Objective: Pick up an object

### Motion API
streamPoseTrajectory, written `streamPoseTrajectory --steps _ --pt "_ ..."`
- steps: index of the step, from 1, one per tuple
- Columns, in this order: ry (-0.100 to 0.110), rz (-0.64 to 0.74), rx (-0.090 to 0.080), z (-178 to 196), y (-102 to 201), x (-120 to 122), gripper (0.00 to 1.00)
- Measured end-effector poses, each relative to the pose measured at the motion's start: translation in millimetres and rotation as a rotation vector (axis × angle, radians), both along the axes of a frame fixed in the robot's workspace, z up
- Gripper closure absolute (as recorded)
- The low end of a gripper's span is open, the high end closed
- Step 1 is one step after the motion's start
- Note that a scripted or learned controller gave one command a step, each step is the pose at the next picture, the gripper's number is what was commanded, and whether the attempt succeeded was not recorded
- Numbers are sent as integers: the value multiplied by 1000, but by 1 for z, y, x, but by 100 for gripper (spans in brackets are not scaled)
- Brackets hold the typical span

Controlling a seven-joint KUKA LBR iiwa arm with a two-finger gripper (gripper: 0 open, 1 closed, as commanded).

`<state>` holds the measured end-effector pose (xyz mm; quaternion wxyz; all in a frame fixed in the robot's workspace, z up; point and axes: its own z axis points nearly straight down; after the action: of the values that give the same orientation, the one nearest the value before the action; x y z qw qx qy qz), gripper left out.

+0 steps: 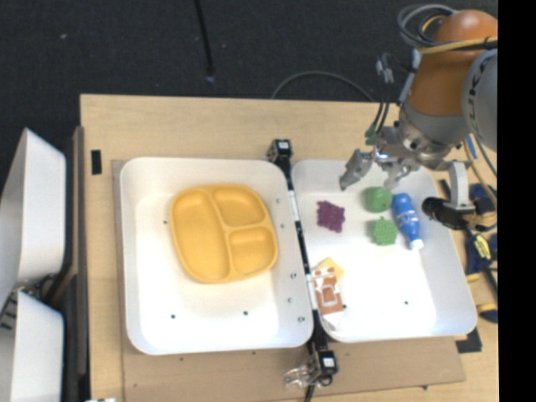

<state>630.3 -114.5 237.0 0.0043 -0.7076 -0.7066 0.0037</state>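
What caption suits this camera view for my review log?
Open pincer above right bin near green ball, blue bottle, purple toy; yellow divided tray in left bin.

Grey arm (481,82) with orange band, looped cables, and metal claw (374,172).

A light wooden bench (193,111) stands on dark carpeted floor (126,32), with a black cable (201,23) trailing across it.
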Motion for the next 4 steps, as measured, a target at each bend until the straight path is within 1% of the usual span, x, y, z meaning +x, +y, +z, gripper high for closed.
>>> streamPoseTrajectory --steps 1,2,3,4 --pt "-13 3 -2 7 0 2 0" --pt "-8 0 -2 -39 5 -3 0" --pt "-8 -1 -3 -84 0 -10 0" --pt "-8 -1 -2 -137 -1 -10 0"
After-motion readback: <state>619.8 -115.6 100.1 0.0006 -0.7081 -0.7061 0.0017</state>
